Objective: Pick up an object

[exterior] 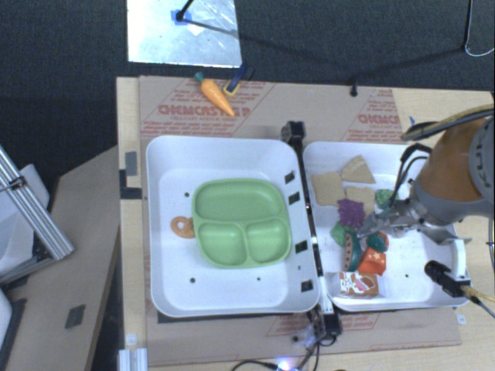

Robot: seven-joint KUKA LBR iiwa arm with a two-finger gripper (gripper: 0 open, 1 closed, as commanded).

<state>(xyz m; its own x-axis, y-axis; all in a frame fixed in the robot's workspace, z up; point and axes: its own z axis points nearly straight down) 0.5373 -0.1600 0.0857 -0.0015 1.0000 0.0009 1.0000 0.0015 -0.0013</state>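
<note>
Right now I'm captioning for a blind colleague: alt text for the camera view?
The grey-and-orange arm reaches from the right over the right bin, its pincer down among piled toy foods. The left bin holds a green divided tray and a small pretzel.

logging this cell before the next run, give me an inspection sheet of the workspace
surface: bench bearing two white bins, left bin, right bin
job's things: toy food pile in right bin; tan slices beside it
clutter: green tray and ring in left bin; carrot on bench
end effector: low over the pile, grip unclear
cables: black cable behind the bench
surroundings: foil sheet, dark floor
</note>
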